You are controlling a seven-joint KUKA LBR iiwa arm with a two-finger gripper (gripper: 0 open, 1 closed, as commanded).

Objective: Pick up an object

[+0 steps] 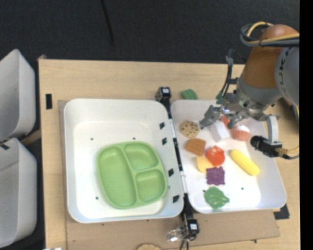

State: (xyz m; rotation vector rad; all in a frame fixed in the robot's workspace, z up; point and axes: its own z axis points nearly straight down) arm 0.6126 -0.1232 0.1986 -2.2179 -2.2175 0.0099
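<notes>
No readable text, label, brand, number or sign shows anywhere.

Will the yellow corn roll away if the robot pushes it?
Probably. The corn looks rounded and long, so a sideways nudge could roll it. It lies apart from the other toys on the flat white bin floor, so nothing would stop it. It looks like light plastic.

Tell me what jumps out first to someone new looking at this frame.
Probably the green divided tray, alone in the left bin. Next, the bright toy food clustered in the right bin: a yellow corn cob, a red tomato, purple grapes and a cookie. The gripper hangs over that bin's far end, beside the cookie.
</notes>
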